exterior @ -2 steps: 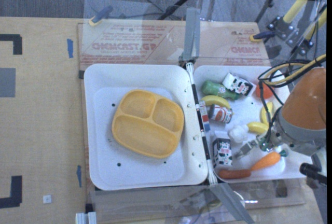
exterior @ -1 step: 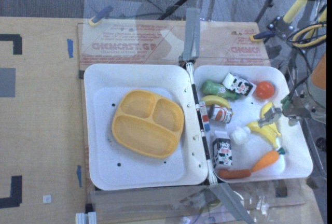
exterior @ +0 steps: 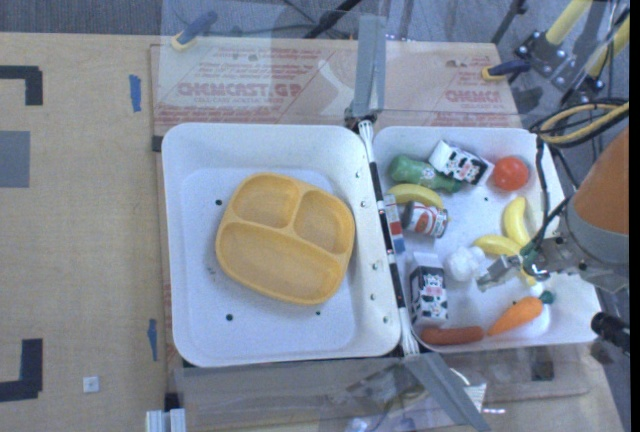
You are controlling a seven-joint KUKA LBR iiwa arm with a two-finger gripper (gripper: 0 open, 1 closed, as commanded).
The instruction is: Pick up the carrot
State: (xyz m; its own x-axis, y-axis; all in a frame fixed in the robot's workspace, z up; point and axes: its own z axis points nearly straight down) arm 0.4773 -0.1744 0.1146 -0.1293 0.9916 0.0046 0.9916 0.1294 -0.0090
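item: carrot (exterior: 516, 316) — lower right of the frame, in the right bin (exterior: 572, 320), beside a sausage (exterior: 452, 335). gripper (exterior: 512, 270) just above it; i can't tell its opening, nothing visibly held. step: approach — next i descend onto it.

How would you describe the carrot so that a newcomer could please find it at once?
Look in the right-hand shallow white bin, at its near right corner. The small orange plastic carrot lies there tilted, its green top up-right, below the gripper. Unlike the neighbouring reddish sausage, it tapers to a point.
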